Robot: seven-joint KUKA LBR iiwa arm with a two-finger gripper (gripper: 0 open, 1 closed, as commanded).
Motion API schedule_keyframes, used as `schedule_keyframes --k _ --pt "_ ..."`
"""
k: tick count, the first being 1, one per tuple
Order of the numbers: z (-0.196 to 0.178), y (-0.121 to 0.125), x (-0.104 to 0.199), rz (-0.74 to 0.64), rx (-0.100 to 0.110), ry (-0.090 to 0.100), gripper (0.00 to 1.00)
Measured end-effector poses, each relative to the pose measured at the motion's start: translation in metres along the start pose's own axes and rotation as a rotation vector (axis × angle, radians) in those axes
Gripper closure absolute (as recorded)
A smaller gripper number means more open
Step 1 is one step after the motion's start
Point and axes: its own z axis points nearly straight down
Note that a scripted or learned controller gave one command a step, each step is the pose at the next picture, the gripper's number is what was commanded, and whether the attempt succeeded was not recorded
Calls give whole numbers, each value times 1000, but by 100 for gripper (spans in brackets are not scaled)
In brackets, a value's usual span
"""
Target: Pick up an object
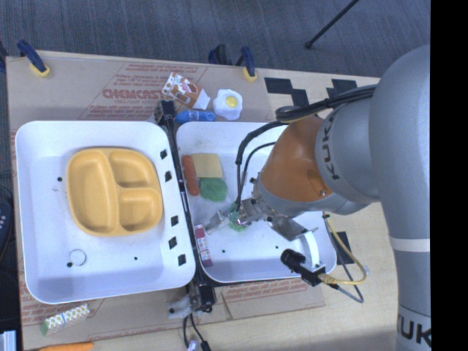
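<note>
My gripper (231, 219) is low in the right bin (248, 265), near its middle, under the orange wrist band. A small green piece (238, 224) shows right at the gripper's tip; whether it is gripped cannot be made out. Just up and left of the gripper lie a green lump (213, 189), a yellow block (207, 164) and an orange-red sausage (190, 175), close together. A thin red and white stick (201, 244) lies along the bin's left wall.
The left bin (44, 269) bears a yellow divided plate (115, 190) and a small clear ring (77, 257). Behind the bins on the cardboard sit a toy fried egg (229, 102), a blue item (196, 115) and a small packet (181, 88).
</note>
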Motion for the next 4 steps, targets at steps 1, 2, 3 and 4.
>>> schedule_keyframes --k 1,2,3,4 --pt "0 57 -35 -157 -2 2 0" --pt "0 106 -26 -207 -2 0 0" --pt "-12 108 -28 -210 -7 -6 100" --pt "-12 107 -28 -210 -6 -6 0"
